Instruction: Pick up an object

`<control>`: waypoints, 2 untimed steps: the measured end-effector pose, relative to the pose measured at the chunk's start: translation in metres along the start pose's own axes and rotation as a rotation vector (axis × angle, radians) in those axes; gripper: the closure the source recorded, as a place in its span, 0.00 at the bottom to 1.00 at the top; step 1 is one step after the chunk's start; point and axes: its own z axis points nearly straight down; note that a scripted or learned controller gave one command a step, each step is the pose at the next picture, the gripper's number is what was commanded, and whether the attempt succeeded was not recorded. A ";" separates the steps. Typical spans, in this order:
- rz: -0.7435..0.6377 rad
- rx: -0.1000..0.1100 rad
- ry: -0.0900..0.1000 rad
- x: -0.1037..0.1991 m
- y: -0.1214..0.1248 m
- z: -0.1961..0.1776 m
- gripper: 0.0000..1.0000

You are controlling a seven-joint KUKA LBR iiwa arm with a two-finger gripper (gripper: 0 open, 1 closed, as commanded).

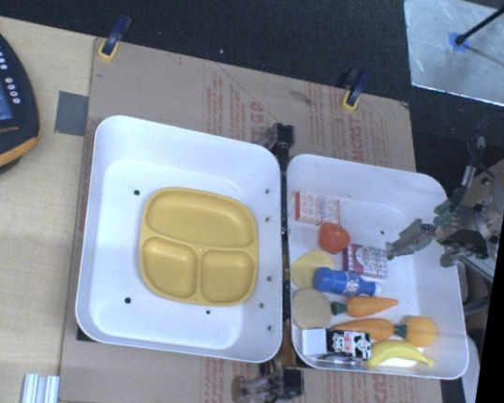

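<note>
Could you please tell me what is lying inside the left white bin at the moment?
The left bin holds a yellow divided plate, three compartments facing up. Whatever is beneath the plate is covered.

Right bin (443, 193): toys crowd left and front; back right floor open. Left bin (97, 219): yellow tray (200, 244) centred, margins free all round.

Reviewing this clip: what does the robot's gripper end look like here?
At the right bin's far edge, the gripper is a compact grey metal assembly with dark joints and slim grey fingers. Pale tan and light-grey hardware sits behind it. No markings are legible.
</note>
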 end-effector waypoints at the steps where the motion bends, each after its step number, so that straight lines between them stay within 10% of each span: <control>1: -0.002 0.003 -0.001 0.033 0.025 0.103 0.00; 2: -0.002 -0.006 -0.004 0.034 0.073 0.174 0.00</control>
